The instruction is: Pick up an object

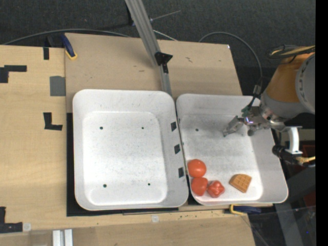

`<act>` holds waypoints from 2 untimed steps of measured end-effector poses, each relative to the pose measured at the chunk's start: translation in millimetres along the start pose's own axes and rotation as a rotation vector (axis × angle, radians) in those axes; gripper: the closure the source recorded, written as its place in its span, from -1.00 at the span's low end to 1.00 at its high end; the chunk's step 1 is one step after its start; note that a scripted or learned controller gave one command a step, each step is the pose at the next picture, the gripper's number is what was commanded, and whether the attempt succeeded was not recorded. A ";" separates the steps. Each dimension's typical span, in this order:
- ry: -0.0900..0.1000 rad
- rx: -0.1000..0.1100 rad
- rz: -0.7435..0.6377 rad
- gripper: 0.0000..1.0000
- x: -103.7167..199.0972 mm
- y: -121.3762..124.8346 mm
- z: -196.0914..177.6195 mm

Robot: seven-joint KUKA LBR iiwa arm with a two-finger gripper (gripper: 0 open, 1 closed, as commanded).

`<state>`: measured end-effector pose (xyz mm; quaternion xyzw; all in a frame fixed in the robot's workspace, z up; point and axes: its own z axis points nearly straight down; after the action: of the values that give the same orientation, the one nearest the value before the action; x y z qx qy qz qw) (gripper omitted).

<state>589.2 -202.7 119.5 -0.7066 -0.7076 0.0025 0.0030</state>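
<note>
Tomatoes (197, 168) and a waffle (241, 182) sit low in the right bin (205, 111); small, light, probably slick toys, best pinched across the middle. Gripper (237, 127) hovers above, jaws apart, empty.

1. A big white bin (123, 147) sits on my left side.
2. A grey metal pole (146, 29) slants over the wooden bench (31, 137).
3. Black tape bits (49, 121) stick on the wood.
4. A blue clamp (69, 46) grips the board's far corner.

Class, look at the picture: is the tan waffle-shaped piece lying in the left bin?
No. The tan waffle-shaped piece lies in the right bin, near its front edge beside the red items.
</note>
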 end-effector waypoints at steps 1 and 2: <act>-0.002 -0.006 0.000 -1.00 0.7 -0.1 32.6; -0.001 -0.007 -0.002 1.00 1.6 0.5 21.0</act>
<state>589.5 -201.0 98.6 -0.7060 -0.7082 0.0005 0.0003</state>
